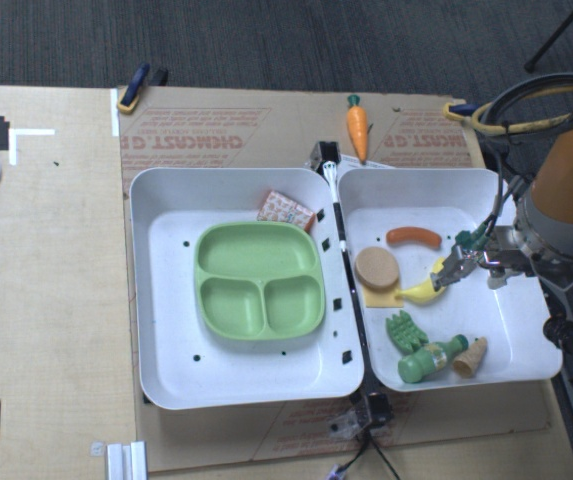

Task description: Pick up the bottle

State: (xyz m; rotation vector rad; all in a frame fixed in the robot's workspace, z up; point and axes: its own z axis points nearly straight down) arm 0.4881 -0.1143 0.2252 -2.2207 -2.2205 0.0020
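Seen from above at a slant: two shallow white bins side by side on a cardboard-covered worktop.

In the left bin, a green three-compartment tray at the centre, with a small patterned packet just behind it near the far wall.

In the right bin, a green bottle lying on its side near the front wall, cap end pointing right. Touching or nearly touching its cap, a small ice-cream cone toy. Just behind the bottle, a bumpy green toy vegetable, kind unclear. Farther back, a round tan disc like a bun resting on a yellow slice, a toy sausage behind it, and a banana near the middle.

Reaching in from the right, grey arm with orange band; tool low over the bin's middle, right at the banana's upper end, well apart from the bottle. Whether clenched or released, impossible to tell; fingers too small and dark to read.

Beyond the bins, a toy carrot on the cardboard and a blue-and-yellow clamp at its far left corner.
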